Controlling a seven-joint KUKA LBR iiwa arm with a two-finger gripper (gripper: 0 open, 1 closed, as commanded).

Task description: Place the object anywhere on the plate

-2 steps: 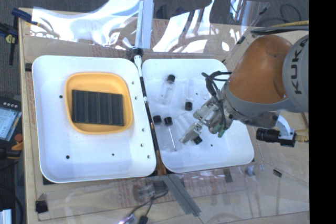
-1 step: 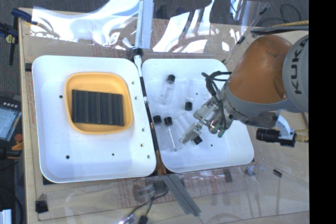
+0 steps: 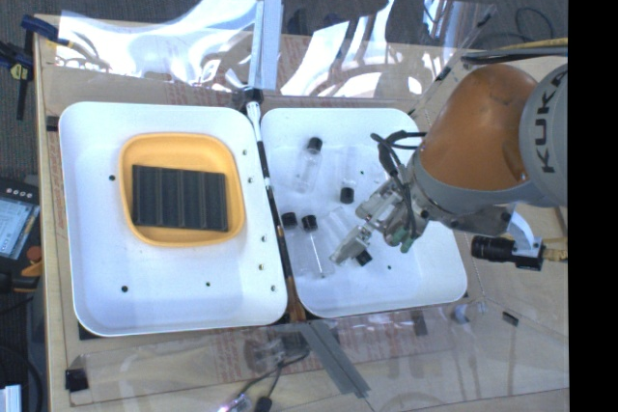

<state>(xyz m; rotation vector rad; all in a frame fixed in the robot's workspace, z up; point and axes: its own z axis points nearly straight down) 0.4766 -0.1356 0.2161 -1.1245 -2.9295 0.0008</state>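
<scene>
- In the camera view, the gripper [image 3: 350,251] hung low over the right bin [image 3: 439,280], near its front part, with the arm [image 3: 483,150] coming in from the right.
- A small black piece [image 3: 363,258] lay just beside the fingertips, maybe touching them. I could not tell if the gripper was clenched or released, and I could not tell if the piece was really grasped.
- Other small things lay in the same bin: a black cap [image 3: 309,222] and a black cube [image 3: 347,195] a little away from the gripper towards the left bin, and a clear vial [image 3: 309,164] further beyond it, towards the back.
- The plate [image 3: 182,159], yellow with a dark ribbed middle, sat in the left bin [image 3: 87,294], well apart from the gripper, across the divider.
- In my judgement, the piece was very small, so the gripper could close beside it and only push it away.
- A weak hold could also let it fall on the way over the divider, into the wrong bin.
- The clear things were hard to see and could be knocked by the fingers.
</scene>
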